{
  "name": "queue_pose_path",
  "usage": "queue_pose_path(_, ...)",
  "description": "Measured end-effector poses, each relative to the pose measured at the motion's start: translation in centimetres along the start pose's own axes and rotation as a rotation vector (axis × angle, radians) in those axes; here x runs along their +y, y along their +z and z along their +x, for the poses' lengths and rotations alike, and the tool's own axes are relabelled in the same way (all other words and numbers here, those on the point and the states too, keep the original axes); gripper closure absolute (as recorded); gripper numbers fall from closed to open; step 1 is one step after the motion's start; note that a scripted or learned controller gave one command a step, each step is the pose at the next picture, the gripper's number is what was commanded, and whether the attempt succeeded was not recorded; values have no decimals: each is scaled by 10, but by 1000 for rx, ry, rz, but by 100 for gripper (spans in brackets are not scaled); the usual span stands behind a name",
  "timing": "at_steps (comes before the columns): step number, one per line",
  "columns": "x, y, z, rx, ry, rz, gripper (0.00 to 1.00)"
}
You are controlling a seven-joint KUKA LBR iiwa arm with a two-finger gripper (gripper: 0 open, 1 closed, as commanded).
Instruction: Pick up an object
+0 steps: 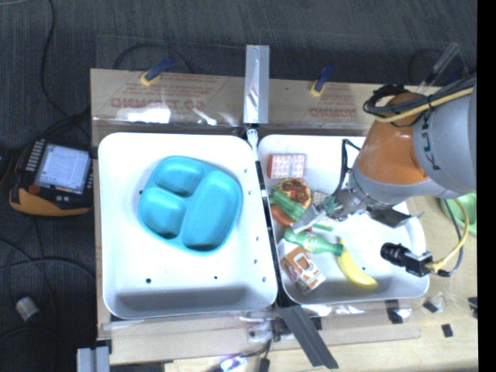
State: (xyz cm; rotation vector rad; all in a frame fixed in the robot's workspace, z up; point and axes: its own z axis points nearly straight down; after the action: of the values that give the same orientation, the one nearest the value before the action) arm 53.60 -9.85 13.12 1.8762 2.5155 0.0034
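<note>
Hand fingertips blurred among toys.

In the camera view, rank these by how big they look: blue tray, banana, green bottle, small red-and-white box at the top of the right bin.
1. Blue tray, by far.
2-3. Banana and green bottle: too alike to rank.
4. Red-and-white box.

You cannot tell the finger state of the gripper, and the arm hides part of the right bin.
</note>
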Motion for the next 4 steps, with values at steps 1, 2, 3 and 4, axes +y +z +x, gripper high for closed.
queue_pose_path(1, -38, 24, -11, -10, 202, -53, 0)
queue_pose_path(2, 27, 41, -14, -6, 160, -9, 0)
queue_pose_path(3, 15, 42, -5, -2, 473, -10, 0)
queue_pose_path(4, -40, 41, 2, 0, 802, -9, 0)
